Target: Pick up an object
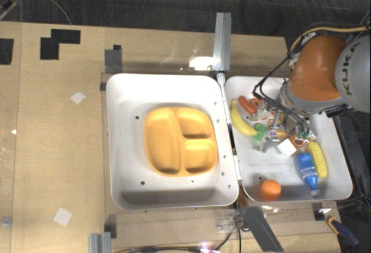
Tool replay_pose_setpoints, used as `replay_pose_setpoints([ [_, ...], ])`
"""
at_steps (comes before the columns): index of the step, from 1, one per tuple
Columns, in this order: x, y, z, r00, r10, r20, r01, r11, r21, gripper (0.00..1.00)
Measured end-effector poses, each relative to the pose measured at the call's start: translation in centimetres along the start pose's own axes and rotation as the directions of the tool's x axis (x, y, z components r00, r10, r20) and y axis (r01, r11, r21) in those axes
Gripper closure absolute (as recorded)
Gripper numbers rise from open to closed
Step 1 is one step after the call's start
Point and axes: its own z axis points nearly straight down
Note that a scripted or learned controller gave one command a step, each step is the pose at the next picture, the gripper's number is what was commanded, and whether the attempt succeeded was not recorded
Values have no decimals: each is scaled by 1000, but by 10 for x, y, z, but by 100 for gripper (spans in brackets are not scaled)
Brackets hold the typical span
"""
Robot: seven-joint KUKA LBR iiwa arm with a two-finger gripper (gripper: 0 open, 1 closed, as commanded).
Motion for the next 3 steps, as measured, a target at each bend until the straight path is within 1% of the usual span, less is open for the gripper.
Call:
replay_pose_setpoints([
  [1, -49, 11, 1, 960, 278, -22, -278, 961, 6, 0],
  [2, -59, -37, -16, 976, 215, -30, -215, 977, 5, 0],
  [3, 21, -70, 0, 960, 280, 2, -280, 960, 1, 0],
])
